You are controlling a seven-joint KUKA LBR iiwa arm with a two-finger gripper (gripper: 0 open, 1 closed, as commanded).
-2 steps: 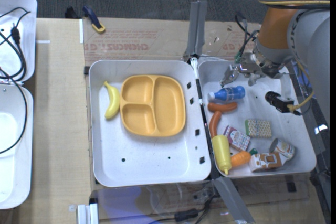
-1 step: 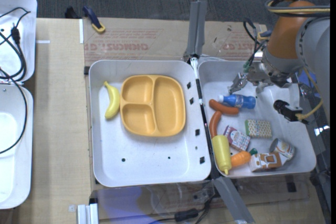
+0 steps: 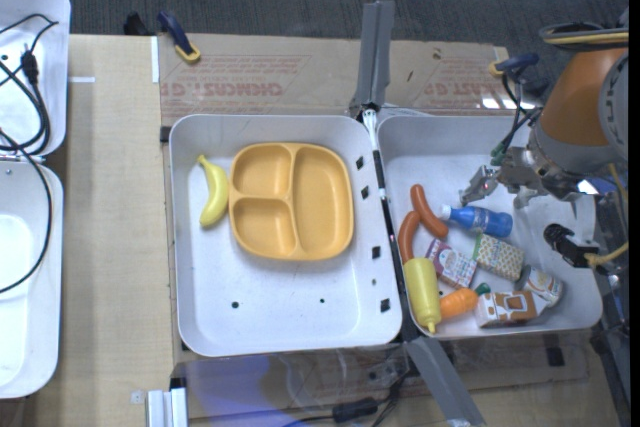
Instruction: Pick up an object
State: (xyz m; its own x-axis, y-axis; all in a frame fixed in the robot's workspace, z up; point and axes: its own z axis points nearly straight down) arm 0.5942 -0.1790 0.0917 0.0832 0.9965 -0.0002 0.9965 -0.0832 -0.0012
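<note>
Two white bins sit side by side on the table (image 3: 110, 215). Gripper (image 3: 482, 185) hovers in the right bin (image 3: 440, 147), fingers spread, pinching nothing. Blue bottle (image 3: 481, 220) lies just below the gripper, long axis running left-right, amid clustered items.

Left bin (image 3: 200, 315): divided plate (image 3: 292, 199) in far half, banana (image 3: 213, 192) just left of it. Right bin (image 3: 440, 150): two sausages (image 3: 420, 220) at left, squeeze bottle (image 3: 423, 292) near them, carrot (image 3: 459, 303) right of that. Small bottle (image 3: 480, 219) centre; cartons (image 3: 505, 307) along near-right. Gripper (image 3: 485, 183) above bin's far-right part.
</note>
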